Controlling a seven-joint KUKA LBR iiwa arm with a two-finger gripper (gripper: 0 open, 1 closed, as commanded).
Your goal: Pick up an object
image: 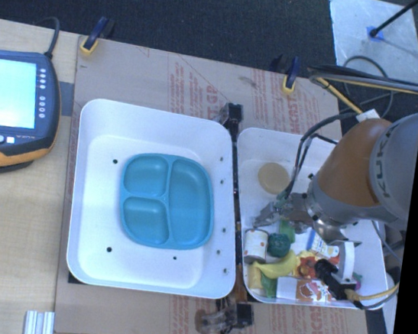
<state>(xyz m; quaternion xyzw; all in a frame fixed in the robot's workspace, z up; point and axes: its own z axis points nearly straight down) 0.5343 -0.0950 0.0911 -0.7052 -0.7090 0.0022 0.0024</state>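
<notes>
The right bin (252, 147) holds a pile of small items at its near end: a green lump (280, 244), a yellow banana-shaped piece (276, 268), a small can (257, 245) and a red and orange packet (313, 290). A tan round disc (273, 177) lies further back in the same bin. My gripper (289, 214) reaches down from the orange-banded wrist (352, 167) into this bin, right above the green lump. Its metal fingers are partly hidden by the wrist.
The left bin (102, 128) holds a blue divided plate (166, 200). A teach pendant with a lit screen (6, 99) lies at the left on the bench. Clamps (94, 35) hold the board's far edge, and cables run over the right bin's back.
</notes>
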